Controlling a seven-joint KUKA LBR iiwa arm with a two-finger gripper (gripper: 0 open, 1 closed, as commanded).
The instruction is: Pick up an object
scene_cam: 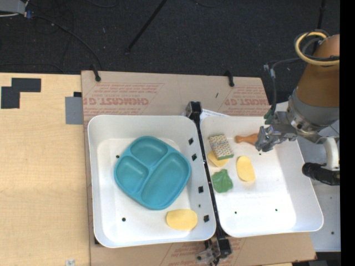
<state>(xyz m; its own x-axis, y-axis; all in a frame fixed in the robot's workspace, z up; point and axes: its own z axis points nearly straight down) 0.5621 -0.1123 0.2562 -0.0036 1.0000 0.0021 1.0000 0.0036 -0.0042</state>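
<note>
Orange object in right bin, touching gripper, grip state unclear

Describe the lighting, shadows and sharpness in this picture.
Camera view: even, soft light on the two white bins; faint shadows under the teal plate and the yellow piece; background floor dark; the hand looks slightly blurred, small items soft.

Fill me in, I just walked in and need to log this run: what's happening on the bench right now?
A grey KUKA arm reaches in from the right, its gripper low over the right bin, beside an orange-brown object at the bin's far side. Nearby lie a patterned sponge, a green piece and a yellow piece. The left bin holds a teal divided plate and another yellow item.
</note>
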